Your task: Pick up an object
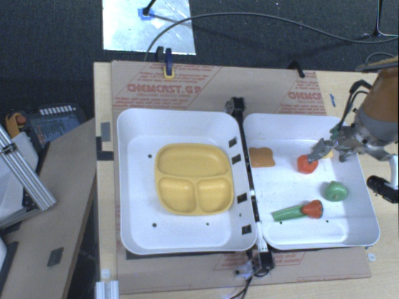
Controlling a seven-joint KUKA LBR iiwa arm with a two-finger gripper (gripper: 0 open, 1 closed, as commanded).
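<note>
yellow tray [190, 182], white bins [137, 129], orange round toy [306, 164], green round toy [336, 191]

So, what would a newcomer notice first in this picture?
Probably the yellow tray, sitting in the middle of the left bin. Next, the gripper reaching in from the right over the right bin, just above an orange-red toy. Nearby lie a green toy, a carrot-like toy and a toast piece.

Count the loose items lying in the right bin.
4: a tan bread slice near the left wall, an orange piece by the tool, a green round piece, and a green-and-red vegetable in front. The arm may hide more.
</note>
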